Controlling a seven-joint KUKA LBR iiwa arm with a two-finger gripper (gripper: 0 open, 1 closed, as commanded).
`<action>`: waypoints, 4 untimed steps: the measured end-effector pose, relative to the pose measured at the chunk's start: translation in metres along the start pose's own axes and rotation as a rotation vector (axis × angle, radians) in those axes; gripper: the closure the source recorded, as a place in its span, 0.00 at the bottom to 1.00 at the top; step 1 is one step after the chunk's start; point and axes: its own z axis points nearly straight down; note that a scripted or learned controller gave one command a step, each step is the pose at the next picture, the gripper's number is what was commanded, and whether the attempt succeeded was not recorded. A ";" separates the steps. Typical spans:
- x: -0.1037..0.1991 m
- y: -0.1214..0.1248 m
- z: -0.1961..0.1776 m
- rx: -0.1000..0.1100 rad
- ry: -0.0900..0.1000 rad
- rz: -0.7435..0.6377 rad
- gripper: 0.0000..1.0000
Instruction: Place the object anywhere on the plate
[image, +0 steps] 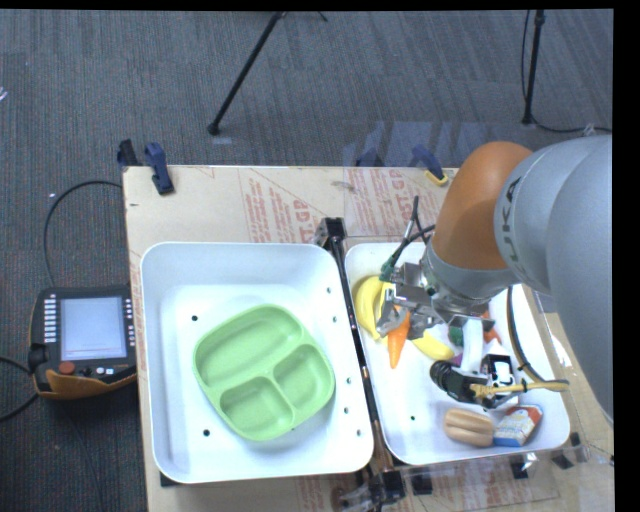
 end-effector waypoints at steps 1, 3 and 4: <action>0.000 0.000 0.000 0.000 0.000 -0.001 0.00; 0.000 0.000 0.000 0.000 0.000 -0.001 0.00; 0.000 0.000 0.000 0.000 0.000 -0.001 0.00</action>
